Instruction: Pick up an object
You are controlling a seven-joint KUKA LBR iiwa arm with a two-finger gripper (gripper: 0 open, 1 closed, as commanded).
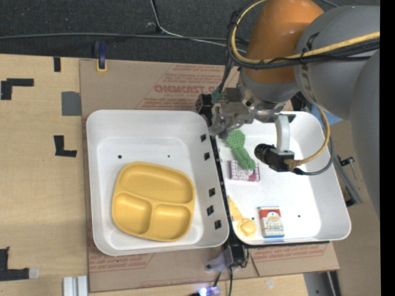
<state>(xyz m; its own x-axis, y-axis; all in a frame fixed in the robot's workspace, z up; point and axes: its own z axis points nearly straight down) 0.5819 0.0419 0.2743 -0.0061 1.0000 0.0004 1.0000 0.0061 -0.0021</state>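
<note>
The right bin [321, 227] holds a green brush-like object [239, 149] near its left wall, a small purple and white packet [244, 171] just below it, a red and white box [270, 221] near the front, and yellow pieces [242, 221] at the front left corner. My gripper [223, 123] hangs at the bin's upper left, right above the top end of the green object. The wrist body hides the fingertips. A yellow divided tray [153, 200] lies in the left bin [102, 134].
The big grey arm with its orange band [281, 29] covers the back right of the scene. Cables [318, 156] loop over the right bin. The divider between the bins [213, 177] runs close to the gripper. Brown cardboard [166, 85] lies beneath both bins.
</note>
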